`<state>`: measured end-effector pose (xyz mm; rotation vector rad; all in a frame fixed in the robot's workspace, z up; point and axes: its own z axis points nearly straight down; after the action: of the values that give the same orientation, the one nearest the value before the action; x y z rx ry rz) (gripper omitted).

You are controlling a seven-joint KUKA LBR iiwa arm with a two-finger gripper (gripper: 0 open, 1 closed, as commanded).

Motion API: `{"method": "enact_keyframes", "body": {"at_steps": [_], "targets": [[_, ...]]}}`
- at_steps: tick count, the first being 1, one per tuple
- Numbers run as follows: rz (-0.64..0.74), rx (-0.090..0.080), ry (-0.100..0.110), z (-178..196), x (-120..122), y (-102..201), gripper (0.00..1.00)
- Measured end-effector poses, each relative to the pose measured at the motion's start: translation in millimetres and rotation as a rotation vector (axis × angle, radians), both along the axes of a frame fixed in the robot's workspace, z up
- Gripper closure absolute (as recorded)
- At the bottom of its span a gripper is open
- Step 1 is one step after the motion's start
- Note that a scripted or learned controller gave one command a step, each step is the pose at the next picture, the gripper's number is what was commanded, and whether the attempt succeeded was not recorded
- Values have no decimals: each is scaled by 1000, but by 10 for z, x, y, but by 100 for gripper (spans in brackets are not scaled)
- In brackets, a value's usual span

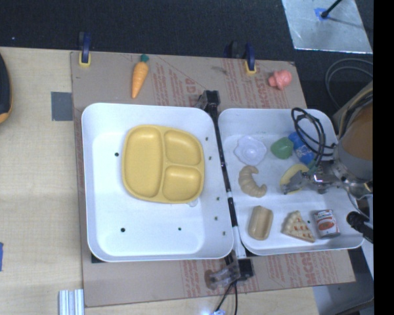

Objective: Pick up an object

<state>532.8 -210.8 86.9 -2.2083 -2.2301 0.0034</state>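
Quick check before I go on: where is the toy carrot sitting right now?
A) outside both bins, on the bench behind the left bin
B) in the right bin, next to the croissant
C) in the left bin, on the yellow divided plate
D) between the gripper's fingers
A: the carrot lies on the brown bench mat beyond the far rim of the left bin, apart from the yellow plate.

Grey arm [354, 140] with orange band above the wrist. Black cable [308, 133] looped in coils just above the claw [295, 186]. Claw small, dark metal, with silvery fittings behind it; fingers too blurred to judge.
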Motion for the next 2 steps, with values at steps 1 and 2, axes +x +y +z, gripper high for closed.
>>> {"method": "enact_keyframes", "body": {"at_steps": [1,2], "targets": [[3,2,9,60,1261,2,0],[0,3,6,46,556,767,0]]}}
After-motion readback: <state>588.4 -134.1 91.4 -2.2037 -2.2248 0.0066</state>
